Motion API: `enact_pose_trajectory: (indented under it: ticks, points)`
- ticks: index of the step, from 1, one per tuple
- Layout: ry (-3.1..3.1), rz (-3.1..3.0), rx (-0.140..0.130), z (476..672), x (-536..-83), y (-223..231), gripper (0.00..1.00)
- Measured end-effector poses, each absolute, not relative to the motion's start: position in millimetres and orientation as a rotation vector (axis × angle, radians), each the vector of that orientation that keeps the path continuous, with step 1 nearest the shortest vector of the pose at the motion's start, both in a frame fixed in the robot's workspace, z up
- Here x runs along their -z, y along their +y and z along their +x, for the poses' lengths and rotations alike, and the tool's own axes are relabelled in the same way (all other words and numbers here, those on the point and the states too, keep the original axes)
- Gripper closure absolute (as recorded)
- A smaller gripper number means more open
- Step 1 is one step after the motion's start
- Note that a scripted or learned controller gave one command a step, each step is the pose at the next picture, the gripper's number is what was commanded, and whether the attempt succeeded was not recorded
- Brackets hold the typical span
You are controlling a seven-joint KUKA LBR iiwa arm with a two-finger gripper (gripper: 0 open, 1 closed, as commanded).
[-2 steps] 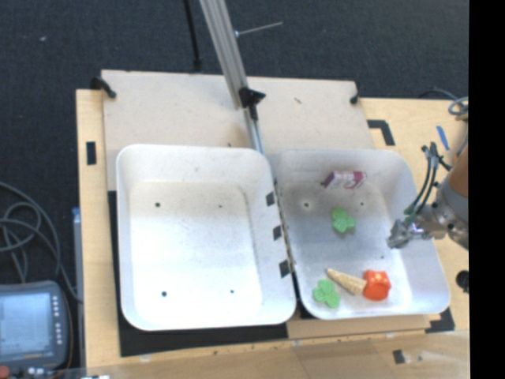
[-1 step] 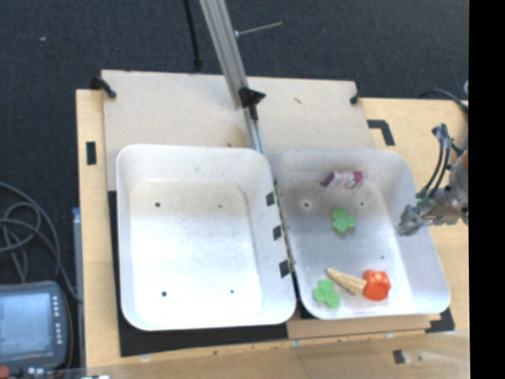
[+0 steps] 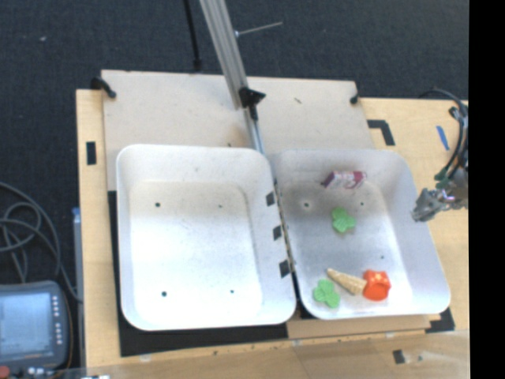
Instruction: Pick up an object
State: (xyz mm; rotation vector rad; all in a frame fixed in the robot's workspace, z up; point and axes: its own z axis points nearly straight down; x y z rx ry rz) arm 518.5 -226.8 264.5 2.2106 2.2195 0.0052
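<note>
Gripper [image 3: 432, 204] hanging just past the right rim of the right bin [image 3: 410, 181], over the worktop [image 3: 331, 105], carrying nothing visible; open or clenched, cannot tell at this size.

Best bet, by judgement: swing in over the rim, settle above one piece standing apart from the rest, drop straight down, close only once astride it. Nearest lone candidate: small green clover-shaped piece [image 3: 343, 221] mid-bin, flat and low, well apart from its neighbours.

Harder picks: orange-red chunk [image 3: 376, 285] touching the tip of a tan cone [image 3: 344, 281] at the near right corner, a second green piece [image 3: 326, 294] just beside the cone. Pale pink-and-white crumpled item [image 3: 343, 179] near the far wall. Left bin [image 3: 130, 172] alongside.
</note>
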Motion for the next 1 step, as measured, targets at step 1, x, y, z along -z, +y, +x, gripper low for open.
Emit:
enact_pose_trajectory:
  ticks: [1]
  points:
    - [2.227, 2.213, -0.003, 527.6, -265.0, -183.6, 1.0]
